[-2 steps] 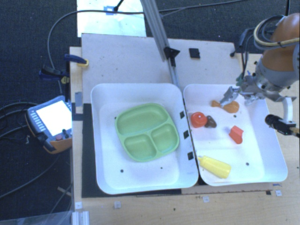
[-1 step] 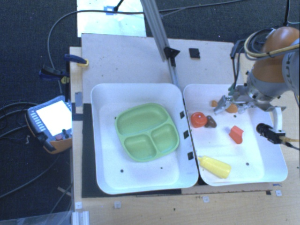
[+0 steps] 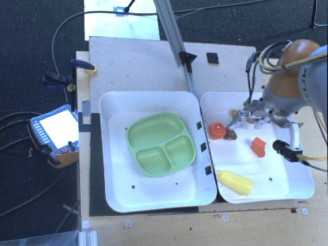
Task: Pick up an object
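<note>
**Inspector:** Position of the arm?

**Assistant:** The grey arm (image 3: pixel 307 81) reaches in from the right, over the right bin (image 3: pixel 302 186). Its gripper (image 3: pixel 237 123) sits low in the upper left part of that bin, fingers pointing toward the divide between the two bins.

**Inspector:** State of the gripper?

**Assistant:** I cannot tell whether it is open or closed; the metal parts at the tip blur together. Nothing can be confirmed as held.

**Inspector:** Objects near it?

**Assistant:** A round orange-red object (image 3: pixel 217 130) lies just beside the gripper tip, on its left and slightly lower. A small dark brown object (image 3: pixel 231 135) lies right under the tip, touching or nearly touching the round one; contact with the gripper cannot be settled.

**Inspector:** Remaining contents of that bin?

**Assistant:** An orange block (image 3: pixel 258 146) lies near the bin's middle, below and to the right of the gripper, apart from it. A yellow object (image 3: pixel 235 182), elongated, lies near the front edge, well apart from the gripper.

**Inspector:** The left bin?

**Assistant:** The left bin (image 3: pixel 115 188) holds a green divided plate (image 3: pixel 161 143) with three compartments, lying flat near the centre, well apart from the gripper.
</note>
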